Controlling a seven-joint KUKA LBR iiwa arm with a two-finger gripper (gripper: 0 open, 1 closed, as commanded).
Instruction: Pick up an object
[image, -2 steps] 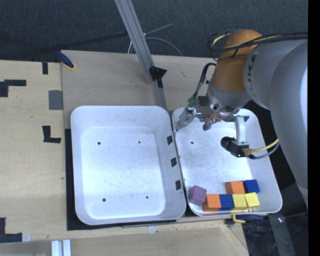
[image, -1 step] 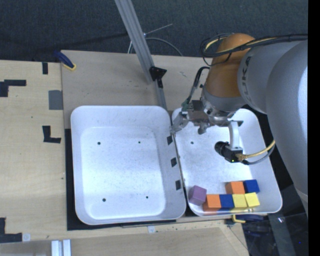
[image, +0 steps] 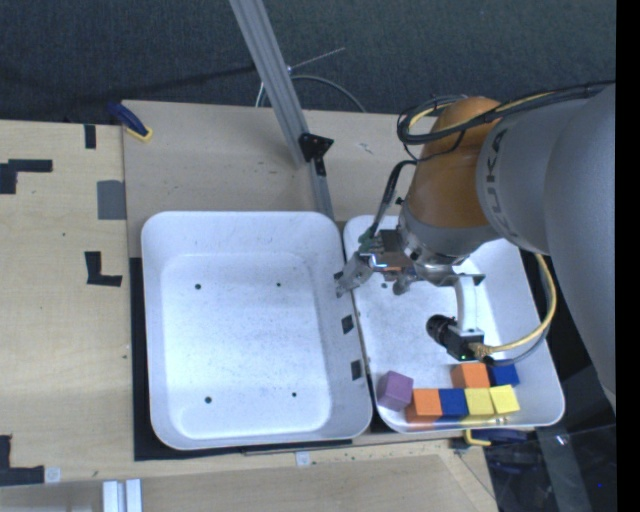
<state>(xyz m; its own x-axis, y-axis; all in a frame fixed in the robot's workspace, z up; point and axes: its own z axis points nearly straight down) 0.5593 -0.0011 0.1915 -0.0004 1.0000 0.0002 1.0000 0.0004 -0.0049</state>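
the arm (image: 520, 170) comes in from the right, grey with an orange band (image: 455, 150) above the wrist, and hangs over the right-hand bin (image: 535, 330). the hand (image: 385, 262) sits low over the upper left part of that bin, close to the wall it shares with the left bin (image: 240, 325). seen from above, the wrist covers most of it, so how wide it stands cannot be told, and nothing can be made out in its grip.

the things to pick lie together in the near corner of the right bin, well apart from the hand and toward the front edge. a purple block (image: 397, 388) sits tilted at the left end of the group, just beside an orange block (image: 427, 401). next in the row come a blue block (image: 453, 401), a yellow block (image: 480, 401) and a second yellow block (image: 504, 398), all touching or nearly so. behind that row stand another orange block (image: 469, 376) and another blue block (image: 503, 374).

between the hand and the blocks, a small black fitting (image: 447, 334) on the end of a cable hangs over the bin floor. both bins rest on the table (image: 200, 170), and a grey metal pole (image: 275, 75) slants across it from the top.
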